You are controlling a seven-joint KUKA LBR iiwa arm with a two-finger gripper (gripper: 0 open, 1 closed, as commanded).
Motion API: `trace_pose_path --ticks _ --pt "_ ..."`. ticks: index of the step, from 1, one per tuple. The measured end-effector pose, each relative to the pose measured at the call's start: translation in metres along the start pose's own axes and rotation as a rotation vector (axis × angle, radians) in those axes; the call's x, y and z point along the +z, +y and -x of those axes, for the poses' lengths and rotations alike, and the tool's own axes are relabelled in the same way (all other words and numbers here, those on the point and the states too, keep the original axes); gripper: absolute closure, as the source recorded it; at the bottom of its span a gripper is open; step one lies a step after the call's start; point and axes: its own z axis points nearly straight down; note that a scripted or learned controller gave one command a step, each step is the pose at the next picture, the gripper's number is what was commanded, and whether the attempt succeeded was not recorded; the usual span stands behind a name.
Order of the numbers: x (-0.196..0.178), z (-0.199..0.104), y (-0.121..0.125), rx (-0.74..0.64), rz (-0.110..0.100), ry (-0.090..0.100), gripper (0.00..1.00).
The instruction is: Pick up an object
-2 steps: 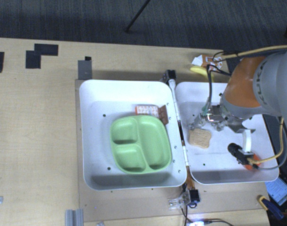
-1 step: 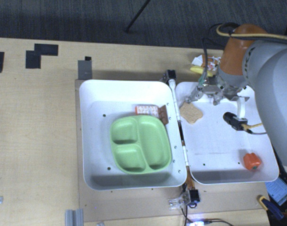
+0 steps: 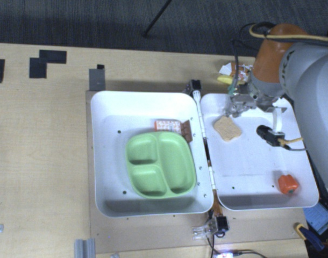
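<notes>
Green tray (image 3: pixel 161 164) fills left bin (image 3: pixel 102 144); right bin (image 3: pixel 250 192) holds perhaps a cracker (image 3: pixel 227 128).

The arm (image 3: pixel 309 85) is being cut off by the right edge. The gripper's (image 3: pixel 235 107) fingertips are being blurred against the right bin (image 3: pixel 250 165), so their spread cannot be told. The small packet (image 3: pixel 168 126) behind the green tray (image 3: pixel 161 164) is being shown too small for its print to be read.

Right bin (image 3: pixel 261 195) middle open; green tray (image 3: pixel 161 164) crowds left bin (image 3: pixel 107 160); tan block (image 3: pixel 227 128) under tool (image 3: pixel 236 107).
</notes>
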Motion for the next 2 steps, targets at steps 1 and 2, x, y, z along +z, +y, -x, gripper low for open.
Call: trace_pose_path --ticks 1,2 --pt "0.000 0.000 0.000 -0.001 -0.001 0.000 0.00" --pt "-0.011 -0.001 0.001 -0.005 0.004 -0.001 1.00"
